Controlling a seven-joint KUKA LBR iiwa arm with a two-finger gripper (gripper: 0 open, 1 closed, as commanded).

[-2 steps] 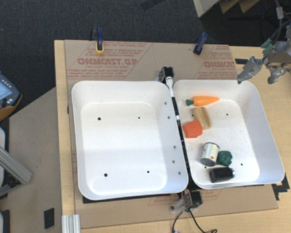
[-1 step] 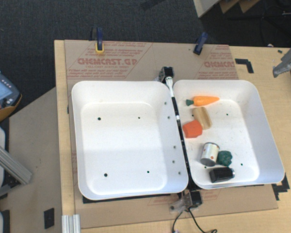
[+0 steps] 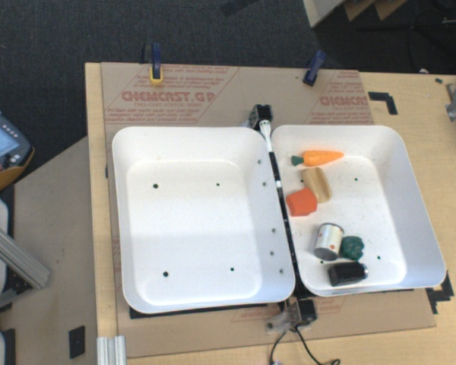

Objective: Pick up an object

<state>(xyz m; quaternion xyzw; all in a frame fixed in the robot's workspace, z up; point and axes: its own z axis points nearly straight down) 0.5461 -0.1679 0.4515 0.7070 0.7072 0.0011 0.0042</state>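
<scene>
Six objects: all in the right shallow white plastic bin (image 3: 410, 204), near its left wall.
Count: one orange plastic carrot (image 3: 321, 157), tan cylinder (image 3: 317, 183), orange-red block (image 3: 302, 202), silver can (image 3: 328, 241), green lump (image 3: 353, 245), black block (image 3: 346, 273).
Left white bin (image 3: 137, 204): bare.
Handling: carrot likely light, stiff, slippery; grip mid-body.
Fingers: cannot tell.
</scene>
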